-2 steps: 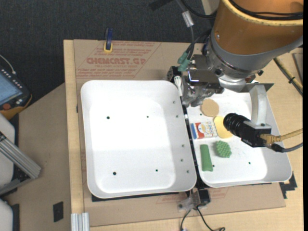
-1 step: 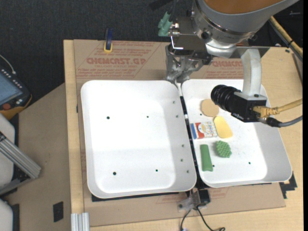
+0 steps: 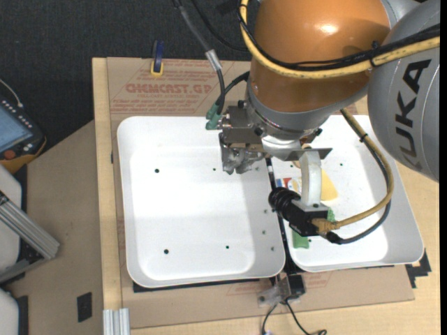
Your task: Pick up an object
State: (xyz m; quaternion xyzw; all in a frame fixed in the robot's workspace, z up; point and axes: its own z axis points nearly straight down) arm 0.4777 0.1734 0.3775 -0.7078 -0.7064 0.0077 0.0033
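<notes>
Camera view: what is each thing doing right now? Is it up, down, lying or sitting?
Arm: reaching in over the bins, wrist low over the seam between them.
Gripper: down near the left bin's right side.
Left bin: flat on the bench.
Right bin: flat, beside the left bin.
Yellow object: lying in the right bin, partly hidden.

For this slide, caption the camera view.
Arm hangs low over two white bins, with a yellow object in the right one.
</notes>
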